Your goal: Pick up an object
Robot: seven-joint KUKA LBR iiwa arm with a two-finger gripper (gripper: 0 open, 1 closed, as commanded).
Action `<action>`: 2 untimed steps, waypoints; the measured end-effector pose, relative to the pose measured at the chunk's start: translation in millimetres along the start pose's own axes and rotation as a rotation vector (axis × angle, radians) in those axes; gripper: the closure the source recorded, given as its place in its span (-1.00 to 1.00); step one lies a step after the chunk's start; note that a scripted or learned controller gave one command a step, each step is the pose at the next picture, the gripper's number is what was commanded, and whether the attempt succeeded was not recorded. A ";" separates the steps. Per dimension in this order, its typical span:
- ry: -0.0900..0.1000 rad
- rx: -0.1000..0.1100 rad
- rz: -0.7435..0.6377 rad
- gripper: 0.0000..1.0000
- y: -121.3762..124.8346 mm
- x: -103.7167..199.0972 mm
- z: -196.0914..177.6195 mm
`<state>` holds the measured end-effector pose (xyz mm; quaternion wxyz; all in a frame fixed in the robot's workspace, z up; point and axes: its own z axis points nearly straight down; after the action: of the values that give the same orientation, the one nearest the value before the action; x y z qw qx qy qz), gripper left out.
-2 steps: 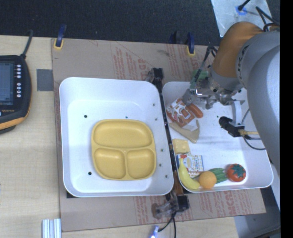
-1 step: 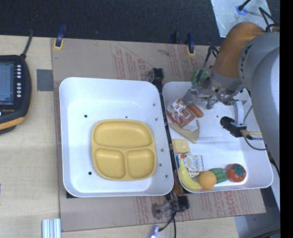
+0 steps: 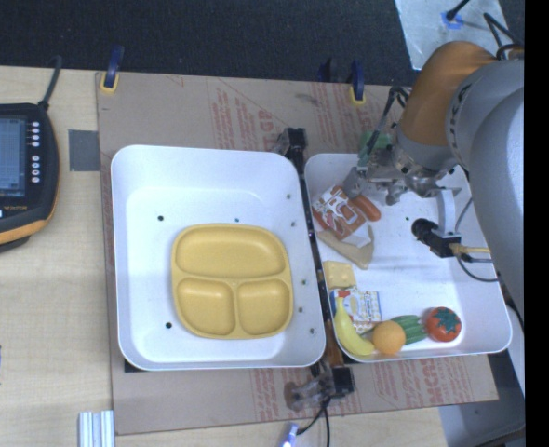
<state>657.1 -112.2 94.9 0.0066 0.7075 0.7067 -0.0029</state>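
Observation:
My gripper (image 3: 375, 181) hangs low over the back of the right bin (image 3: 479, 343), reaching in from the right. Right below and left of it lie a red and white packet (image 3: 335, 211) and an orange-red sausage (image 3: 365, 208). A pale cheese wedge (image 3: 352, 247) rests just in front of them. Nothing shows between the gripper and these items that I can tell as held. Near the bin's front lie a yellow block (image 3: 339, 275), a small printed carton (image 3: 359, 304), a banana (image 3: 347, 337), an orange (image 3: 388, 338), a green cucumber (image 3: 409, 327) and a red tomato (image 3: 442, 324).
The left bin (image 3: 144, 184) holds a yellow divided plate (image 3: 231, 280). A black and orange tablet-like pendant (image 3: 9, 175) sits on the bench at the far left. The grey arm with its orange band (image 3: 442, 87) covers the right bin's back right corner.

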 end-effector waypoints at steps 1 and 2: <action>0.002 0.001 -0.001 -1.00 0.0 -1.2 0.5; -0.003 -0.001 0.001 -1.00 0.0 2.3 -0.4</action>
<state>657.1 -109.9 95.3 0.0082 0.7079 0.7062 -0.0036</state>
